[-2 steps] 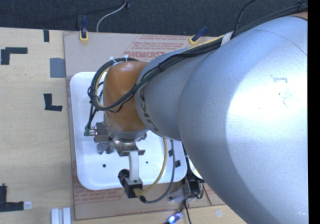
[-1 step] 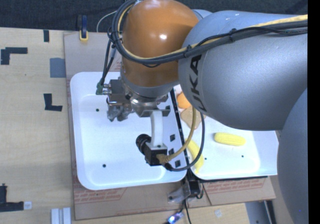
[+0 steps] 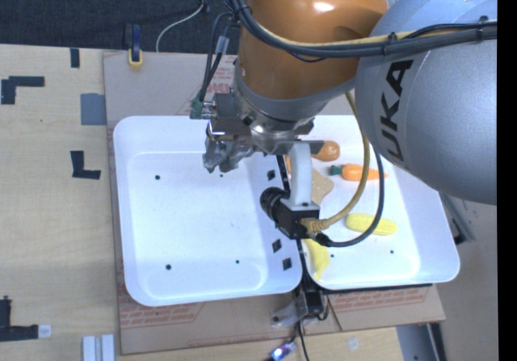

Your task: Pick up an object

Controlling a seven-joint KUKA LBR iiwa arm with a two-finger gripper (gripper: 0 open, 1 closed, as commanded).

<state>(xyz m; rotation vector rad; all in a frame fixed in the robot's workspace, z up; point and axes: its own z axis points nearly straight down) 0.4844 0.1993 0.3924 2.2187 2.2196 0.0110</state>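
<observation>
Objects for picking all lie to the view's right of the seam [image 3: 301, 280] where the two white bins meet, inside the right-hand bin [image 3: 436, 262]. An orange carrot-shaped piece [image 3: 359, 173] lies on its side well to the right of the seam, and a yellow corn cob [image 3: 373, 226] lies nearer the camera than it, about as far from the seam. A small round orange piece [image 3: 327, 149] sits closer to the seam, at the far end of it, partly under the arm. A flat tan piece [image 3: 321, 187] shows just right of the seam, mostly hidden behind the wrist hardware. A yellow piece [image 3: 317, 258] rests just beside the seam at its near end, touching or nearly touching the rim there.

The gripper [image 3: 220, 156] hangs on the other side of the seam, over the far part of the left-hand bin [image 3: 129, 190], well apart from every one of the objects. It shows as a dark grey cluster under the orange band [image 3: 311, 20] of the arm, and from this angle I cannot tell whether it is open or closed; nothing can be seen in its grasp. A black fitting [image 3: 283, 214] with a yellow hose hangs from the wrist right over the seam.

Both bins sit on a sheet of cardboard [image 3: 161, 315] that runs under the seam and out to the left, on the wooden bench [image 3: 48, 214]
</observation>
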